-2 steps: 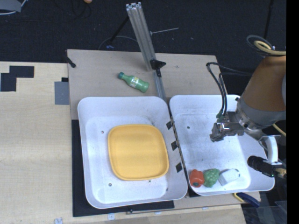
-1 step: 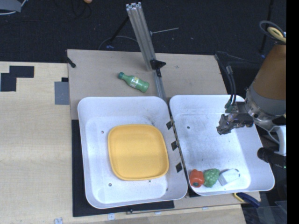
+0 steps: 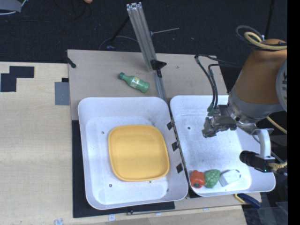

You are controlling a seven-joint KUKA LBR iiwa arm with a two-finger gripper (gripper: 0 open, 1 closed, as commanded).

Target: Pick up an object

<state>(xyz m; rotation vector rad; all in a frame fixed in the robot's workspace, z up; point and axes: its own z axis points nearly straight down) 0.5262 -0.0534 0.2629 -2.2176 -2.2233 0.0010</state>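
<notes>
A grey robot arm with an orange band reaches from the right over the right-hand white bin (image 3: 187, 109), its gripper (image 3: 209, 129) hanging above the bin's bare middle; how far its fingers are parted cannot be told, and nothing shows between them. Along that bin's near edge, well apart from the gripper, lie a red object (image 3: 197, 178), a green object (image 3: 212, 177) and a white object (image 3: 229, 176), side by side. The neighbouring left bin (image 3: 89, 111) holds a yellow plate (image 3: 138, 152), and a green bottle (image 3: 134, 82) lies on the bench beyond it.
</notes>
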